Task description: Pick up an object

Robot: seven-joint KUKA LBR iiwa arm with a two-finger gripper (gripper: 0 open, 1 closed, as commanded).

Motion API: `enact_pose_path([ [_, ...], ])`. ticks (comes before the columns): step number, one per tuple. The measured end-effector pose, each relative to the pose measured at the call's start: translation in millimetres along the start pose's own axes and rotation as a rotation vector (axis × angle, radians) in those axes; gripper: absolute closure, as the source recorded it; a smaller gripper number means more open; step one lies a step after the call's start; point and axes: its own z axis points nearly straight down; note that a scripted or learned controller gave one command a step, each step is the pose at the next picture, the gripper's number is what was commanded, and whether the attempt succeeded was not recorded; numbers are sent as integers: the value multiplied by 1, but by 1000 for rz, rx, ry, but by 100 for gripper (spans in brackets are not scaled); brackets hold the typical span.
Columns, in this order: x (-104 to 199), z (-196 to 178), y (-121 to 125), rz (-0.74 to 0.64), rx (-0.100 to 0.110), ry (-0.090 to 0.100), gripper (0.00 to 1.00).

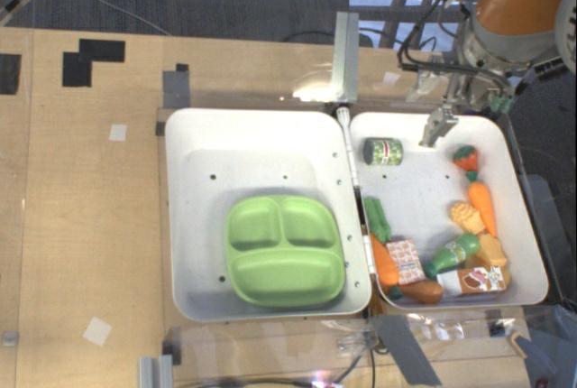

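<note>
Camera view looks down on two white bins side by side. Over the far edge of the right bin [539, 282] hangs the gripper [434, 132], its tip above bare floor near the far wall; whether the fingers are spread or pressed together I cannot tell, and nothing shows between them. Just left of it lies a green can [383, 151], on its side. Toy food crowds the near right corner: a carrot [483, 205], a strawberry [465, 158], a green bottle [454, 254] and what may be a small carton [478, 279]. A green divided plate [285, 249] sits toward the left bin's [189, 197] near edge.
</note>
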Motion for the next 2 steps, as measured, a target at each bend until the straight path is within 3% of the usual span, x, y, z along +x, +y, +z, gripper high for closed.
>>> enact_pose_path([
  [1, 47, 123, -22, -128, -2, 10, 0],
  [2, 81, 160, -61, -121, 2, -11, 0],
])
